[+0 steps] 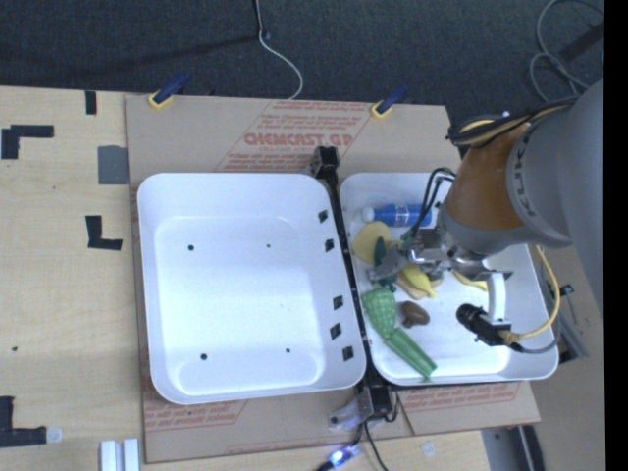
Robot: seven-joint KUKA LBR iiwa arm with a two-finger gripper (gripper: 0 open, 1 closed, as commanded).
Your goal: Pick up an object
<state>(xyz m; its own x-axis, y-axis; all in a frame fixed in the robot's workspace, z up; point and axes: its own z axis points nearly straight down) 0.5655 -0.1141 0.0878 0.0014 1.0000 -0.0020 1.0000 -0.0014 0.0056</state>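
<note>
The objects are all piled in the right bin [525, 366], right-center of frame: a yellow piece [418, 283], a green toy [392, 328], a small brown thing [415, 314] and a blue bottle [397, 213]. The pincer [400, 262] hangs right over the yellow one, can't tell if it's apart or together. Left bin [157, 263] sits beside it on the table [59, 292].

The pincer [397, 263] hangs low in the right bin [525, 361] over a yellow object [420, 283] beside a green toy [392, 327].
</note>
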